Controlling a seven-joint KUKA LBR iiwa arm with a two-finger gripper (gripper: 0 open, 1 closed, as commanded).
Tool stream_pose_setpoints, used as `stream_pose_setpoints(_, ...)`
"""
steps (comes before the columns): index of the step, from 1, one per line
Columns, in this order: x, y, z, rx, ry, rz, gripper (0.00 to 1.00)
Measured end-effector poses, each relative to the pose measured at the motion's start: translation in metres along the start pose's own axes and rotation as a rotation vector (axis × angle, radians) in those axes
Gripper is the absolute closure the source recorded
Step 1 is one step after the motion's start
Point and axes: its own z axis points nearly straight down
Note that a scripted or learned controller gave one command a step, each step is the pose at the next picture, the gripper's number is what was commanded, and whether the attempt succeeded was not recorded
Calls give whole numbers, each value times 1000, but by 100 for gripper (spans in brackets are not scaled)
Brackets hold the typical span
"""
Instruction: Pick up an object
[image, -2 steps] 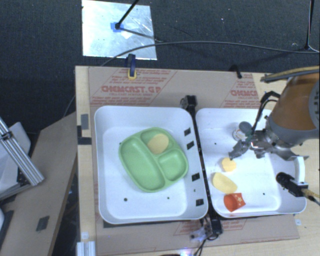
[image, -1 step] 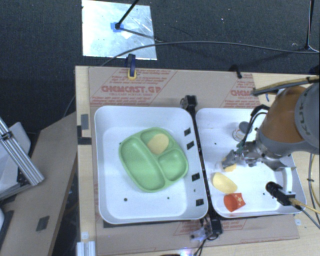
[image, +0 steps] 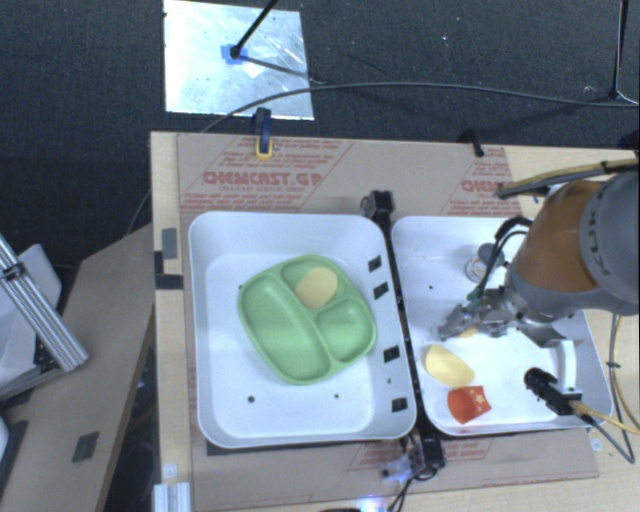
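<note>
Dark carpet (image: 80, 100) covers the floor around the bench, and a shiny silver sheet (image: 205, 70) lies on it at the top. At the far left stands a slanted bar of grey metal framing (image: 40, 310). The bench top is a brown protective sheet with red printed lettering (image: 300, 175).

On it, the left shallow white plastic bin (image: 215, 330) holds a light green plastic plate with three compartments (image: 290, 335), lying near the bin's middle. A pale yellow rounded lump (image: 317, 287) sits in the plate's upper compartment; the other two compartments show bare green.

Small black clips (image: 380, 290) dot the ridge where the two bins meet.

The right shallow white plastic bin (image: 430, 250) holds three loose things. A bright yellow rounded piece (image: 449, 366) lies near the bin's lower left, and a small red piece with a pale mark (image: 468, 403) lies just below it, close to the front wall. A small pale ring-like thing (image: 476, 268) sits farther up; it is too small to make out.

The metallic two-finger gripper (image: 458, 324) hangs low over the middle of this bin, just above the bright yellow rounded piece, with a narrow strip of white floor between them. Whether it is open or closed cannot be told, and nothing is seen held in it. The grey arm with its orange band (image: 570, 245) reaches in from the right.
</note>
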Motion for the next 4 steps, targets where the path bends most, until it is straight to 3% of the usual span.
stream_pose_setpoints(1,0,1,-11,-3,-1,0,100)
stream_pose_setpoints(3,11,13,-130,-7,-2,-4,100)
stream_pose_setpoints(4,5,8,-178,-4,-2,-4,100)
